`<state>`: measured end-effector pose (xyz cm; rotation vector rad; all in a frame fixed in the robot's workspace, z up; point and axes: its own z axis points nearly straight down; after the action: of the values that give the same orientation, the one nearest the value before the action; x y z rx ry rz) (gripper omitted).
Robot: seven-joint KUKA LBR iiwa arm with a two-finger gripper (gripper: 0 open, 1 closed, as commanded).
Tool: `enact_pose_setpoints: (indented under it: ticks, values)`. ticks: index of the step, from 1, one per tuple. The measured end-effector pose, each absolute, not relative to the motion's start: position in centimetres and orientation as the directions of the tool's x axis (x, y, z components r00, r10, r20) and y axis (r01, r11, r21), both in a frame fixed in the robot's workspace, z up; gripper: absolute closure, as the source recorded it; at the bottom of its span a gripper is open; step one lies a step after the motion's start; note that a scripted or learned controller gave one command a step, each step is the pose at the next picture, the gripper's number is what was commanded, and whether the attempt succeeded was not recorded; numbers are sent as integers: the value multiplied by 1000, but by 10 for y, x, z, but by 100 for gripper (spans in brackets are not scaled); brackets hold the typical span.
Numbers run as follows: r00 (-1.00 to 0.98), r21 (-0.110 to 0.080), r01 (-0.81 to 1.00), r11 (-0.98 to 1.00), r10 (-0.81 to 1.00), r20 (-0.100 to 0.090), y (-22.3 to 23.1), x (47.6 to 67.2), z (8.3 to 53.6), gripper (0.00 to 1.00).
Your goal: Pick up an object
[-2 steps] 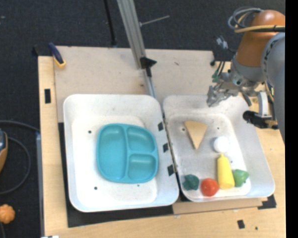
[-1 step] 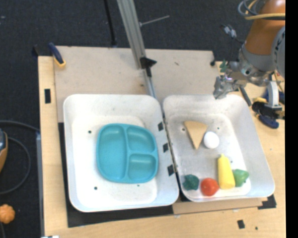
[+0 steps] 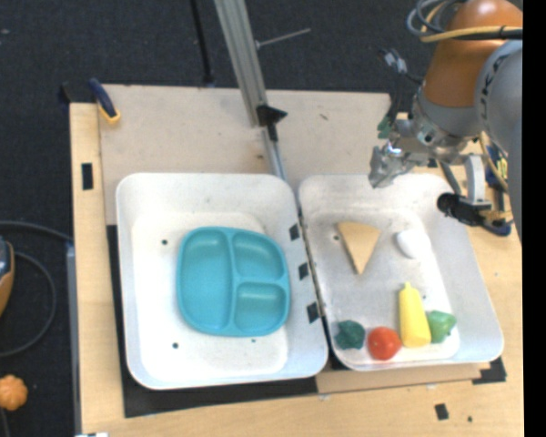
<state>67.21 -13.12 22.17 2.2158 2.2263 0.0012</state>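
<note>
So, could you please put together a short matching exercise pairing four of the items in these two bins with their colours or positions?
Things:
1. divided plate
2. wedge-shaped piece
3. bottle
4. round tomato-like item

Descriptions:
A. yellow, upright near the right bin's front edge
B. red, at the right bin's front edge
C. turquoise, alone in the left bin
D. tan, near the middle of the right bin

Pairs: 1-C, 2-D, 3-A, 4-B

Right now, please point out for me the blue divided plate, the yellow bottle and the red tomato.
blue divided plate (image 3: 232,280): camera view, middle ridge where the compartments meet.
yellow bottle (image 3: 412,317): camera view, middle of its body.
red tomato (image 3: 383,342): camera view, centre of its top.
</note>
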Motion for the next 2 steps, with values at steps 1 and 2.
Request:
enact_pose_setpoints:
  ticks: [1,2]
  values:
    - [-6,0,1000,6,1000,1,-82,655,216,100]
    - [-7,1,1000,7,1000,2,-34,649,218,100]
